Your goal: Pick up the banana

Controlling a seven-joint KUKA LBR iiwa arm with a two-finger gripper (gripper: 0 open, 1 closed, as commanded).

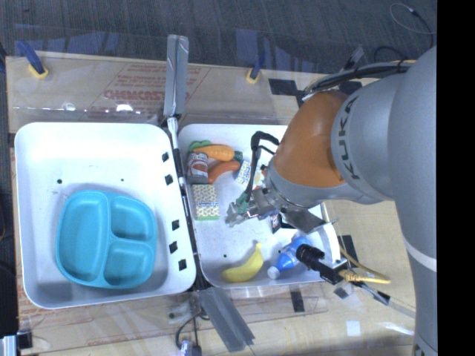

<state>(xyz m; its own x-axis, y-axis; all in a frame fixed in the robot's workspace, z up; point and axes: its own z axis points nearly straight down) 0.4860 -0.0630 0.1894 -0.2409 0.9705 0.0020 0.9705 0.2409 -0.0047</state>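
Banana lies on the floor of the right bin, low in the frame near the front wall, apart from the pincer, which hangs above it at mid-bin; whether the pincer is open or closed cannot be told. Just right of the banana sits a blue bottle. Toward the bin's upper left are a carrot, a can and a sponge. The left bin holds a blue tray.
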